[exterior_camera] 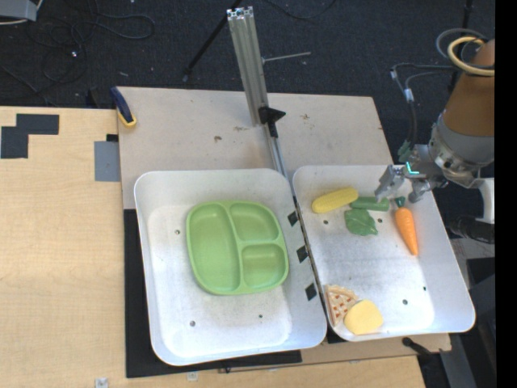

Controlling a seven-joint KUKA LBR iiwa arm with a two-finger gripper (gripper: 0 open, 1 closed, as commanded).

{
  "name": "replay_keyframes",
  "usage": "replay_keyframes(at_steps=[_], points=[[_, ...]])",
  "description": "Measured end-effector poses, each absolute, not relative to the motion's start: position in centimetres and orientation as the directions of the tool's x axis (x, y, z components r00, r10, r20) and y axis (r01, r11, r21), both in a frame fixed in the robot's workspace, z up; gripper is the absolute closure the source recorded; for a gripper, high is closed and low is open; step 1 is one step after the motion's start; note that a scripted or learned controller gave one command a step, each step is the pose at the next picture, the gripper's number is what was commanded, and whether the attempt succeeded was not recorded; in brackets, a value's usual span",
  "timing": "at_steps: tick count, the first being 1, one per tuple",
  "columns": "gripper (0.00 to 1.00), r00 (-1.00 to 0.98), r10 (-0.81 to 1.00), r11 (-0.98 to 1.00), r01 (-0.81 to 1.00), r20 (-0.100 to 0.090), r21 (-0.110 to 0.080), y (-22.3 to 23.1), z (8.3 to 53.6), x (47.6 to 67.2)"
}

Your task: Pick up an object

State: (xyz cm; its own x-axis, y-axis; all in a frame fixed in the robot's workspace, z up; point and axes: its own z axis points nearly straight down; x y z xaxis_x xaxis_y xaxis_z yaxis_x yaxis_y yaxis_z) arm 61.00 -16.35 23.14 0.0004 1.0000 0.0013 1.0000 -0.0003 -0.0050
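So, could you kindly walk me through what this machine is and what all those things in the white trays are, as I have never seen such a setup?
This is a single camera fixed above a bench, looking down at a slant. The grey and orange machine at the right is a robot arm; its two-finger gripper is over the far end of the right bin. That bin holds toy food: a yellow corn cob, a green leafy piece, an orange carrot, and near the front a waffle piece beside a yellow chunk. The left bin holds a green divided plate. Nothing can be seen between the fingers, so it appears to hold nothing yet.
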Motion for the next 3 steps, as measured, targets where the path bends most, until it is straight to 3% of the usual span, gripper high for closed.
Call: replay_keyframes(at_steps=[1, 3], points=[[0.0, 0.0, 1.0, 0.0, 1.0, 0.001, -0.002, -16.4, 23.3, 61.1], [0.0, 0.0, 1.0, 0.0, 1.0, 0.001, -0.008, -16.3, 10.6, 61.0]])
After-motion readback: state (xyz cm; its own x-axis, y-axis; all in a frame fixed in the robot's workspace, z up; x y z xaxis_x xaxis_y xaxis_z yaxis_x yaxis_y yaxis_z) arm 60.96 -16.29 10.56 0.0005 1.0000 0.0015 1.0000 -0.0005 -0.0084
